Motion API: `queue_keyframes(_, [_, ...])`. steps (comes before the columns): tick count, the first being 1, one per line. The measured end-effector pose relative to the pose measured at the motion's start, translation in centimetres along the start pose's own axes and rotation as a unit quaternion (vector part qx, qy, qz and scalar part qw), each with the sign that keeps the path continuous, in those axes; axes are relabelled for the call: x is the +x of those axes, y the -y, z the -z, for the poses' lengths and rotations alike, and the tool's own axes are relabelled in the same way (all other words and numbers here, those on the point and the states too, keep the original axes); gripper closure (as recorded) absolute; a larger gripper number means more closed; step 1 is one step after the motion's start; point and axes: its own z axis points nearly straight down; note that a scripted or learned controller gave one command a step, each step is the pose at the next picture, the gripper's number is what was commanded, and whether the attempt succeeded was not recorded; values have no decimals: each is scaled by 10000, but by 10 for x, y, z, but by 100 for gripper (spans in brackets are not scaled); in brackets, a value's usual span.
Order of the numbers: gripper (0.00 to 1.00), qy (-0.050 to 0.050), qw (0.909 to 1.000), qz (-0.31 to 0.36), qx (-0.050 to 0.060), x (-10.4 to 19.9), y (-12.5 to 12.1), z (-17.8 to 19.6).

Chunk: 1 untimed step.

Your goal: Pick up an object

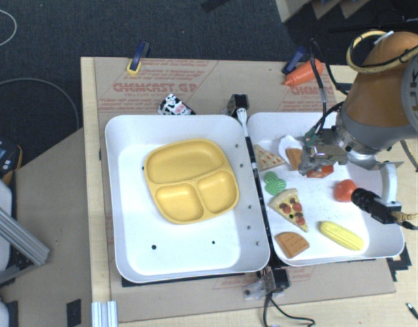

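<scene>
Now low in right bin (393, 247) | end effector (316, 161) directly over red-orange piece (320, 172) (touching, seemingly) | opening impossible to tell | tomato (344, 191) just right-below

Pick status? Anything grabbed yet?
Done: the gripper is down in the right bin, over a red piece by the orange toy. In hand: nothing visibly held. Left: grasp and lift; the pizza slice, corn cob and tomato all lie in the bin.
</scene>
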Motion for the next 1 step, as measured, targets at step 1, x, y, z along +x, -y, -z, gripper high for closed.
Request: queue_keyframes(1, [100, -8, 10000, 11, -13, 55, -17, 17])
